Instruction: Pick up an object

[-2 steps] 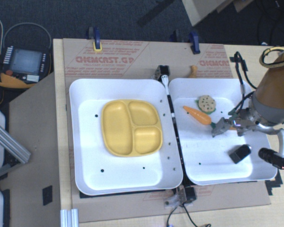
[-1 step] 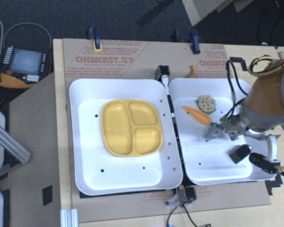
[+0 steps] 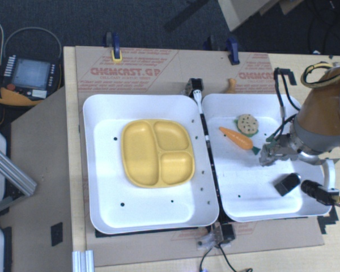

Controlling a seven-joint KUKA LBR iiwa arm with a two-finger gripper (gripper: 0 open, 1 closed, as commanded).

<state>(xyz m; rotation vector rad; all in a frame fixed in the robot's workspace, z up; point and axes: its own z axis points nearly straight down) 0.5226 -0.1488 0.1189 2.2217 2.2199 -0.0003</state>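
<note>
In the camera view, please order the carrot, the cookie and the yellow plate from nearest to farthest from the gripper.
From the gripper:
1. Carrot, just to its left in the right bin.
2. Cookie, behind the carrot.
3. Yellow plate, in the left bin.

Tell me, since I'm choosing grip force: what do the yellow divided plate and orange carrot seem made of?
Yellow divided plate: likely moulded plastic, with a smooth, soft sheen and rounded compartments. Orange carrot: probably a plastic or rubber toy, uniformly coloured; can't tell which.

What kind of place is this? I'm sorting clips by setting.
Probably a robotics lab bench: a robot arm reaches over two white bins, toy food like a carrot lies in one, and a control pendant rests alongside.
</note>
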